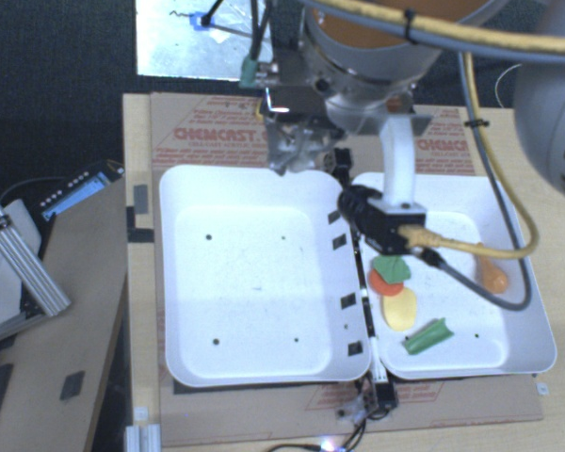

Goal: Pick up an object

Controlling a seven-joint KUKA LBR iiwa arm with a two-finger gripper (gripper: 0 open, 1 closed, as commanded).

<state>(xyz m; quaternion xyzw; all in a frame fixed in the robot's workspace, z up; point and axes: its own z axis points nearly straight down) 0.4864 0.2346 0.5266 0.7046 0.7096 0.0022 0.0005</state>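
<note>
Grey arm [377, 26] hangs over the 2 bins' [254, 252] far rim.

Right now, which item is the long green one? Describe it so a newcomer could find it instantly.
Start at the right-hand white bin, the one holding a cluster of small toys. Follow that cluster toward the bin's near edge, past the yellow piece. The long green item lies there alone, tilted; it is slim and stick-like, while its neighbours are rounded.

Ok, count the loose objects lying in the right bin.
5, though the arm may hide more: green piece, red piece, yellow piece, green stick near the front, orange piece by the right wall.
</note>
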